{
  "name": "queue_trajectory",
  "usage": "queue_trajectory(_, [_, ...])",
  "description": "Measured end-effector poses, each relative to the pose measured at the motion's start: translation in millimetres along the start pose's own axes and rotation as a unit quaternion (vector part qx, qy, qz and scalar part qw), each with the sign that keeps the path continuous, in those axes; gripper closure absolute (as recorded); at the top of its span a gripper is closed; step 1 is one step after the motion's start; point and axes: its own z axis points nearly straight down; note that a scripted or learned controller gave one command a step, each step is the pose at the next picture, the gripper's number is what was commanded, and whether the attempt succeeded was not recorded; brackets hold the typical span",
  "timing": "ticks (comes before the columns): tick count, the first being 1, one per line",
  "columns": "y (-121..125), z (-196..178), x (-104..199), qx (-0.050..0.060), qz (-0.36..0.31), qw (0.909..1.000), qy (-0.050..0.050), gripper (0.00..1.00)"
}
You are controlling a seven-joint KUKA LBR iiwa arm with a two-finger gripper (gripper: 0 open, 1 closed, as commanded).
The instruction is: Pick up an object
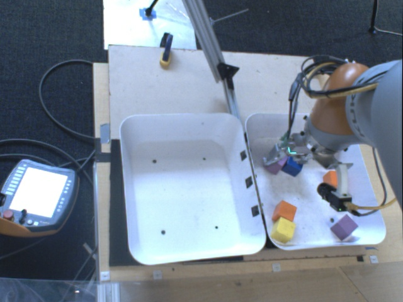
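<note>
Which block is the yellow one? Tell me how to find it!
Look at the right-hand white bin, the one the robot arm reaches into. Go to its near edge, close to the wall it shares with the other bin. The yellow block sits there, touching an orange block just behind it; it is the only yellow thing in the bin, while the other blocks are orange, purple or blue.

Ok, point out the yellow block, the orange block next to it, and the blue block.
yellow block (283, 230), camera view, top face.
orange block (284, 210), camera view, top face.
blue block (292, 167), camera view, visible side.
</note>
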Motion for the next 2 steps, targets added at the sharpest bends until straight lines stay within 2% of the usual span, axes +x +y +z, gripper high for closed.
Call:
queue_trajectory(1, [19.9,1.5,-3.0,-0.002,0.001,1.0000,-0.001,0.00])
queue_trajectory(2, [84.6,5.3,4.9,0.001,0.001,1.0000,0.000,0.00])
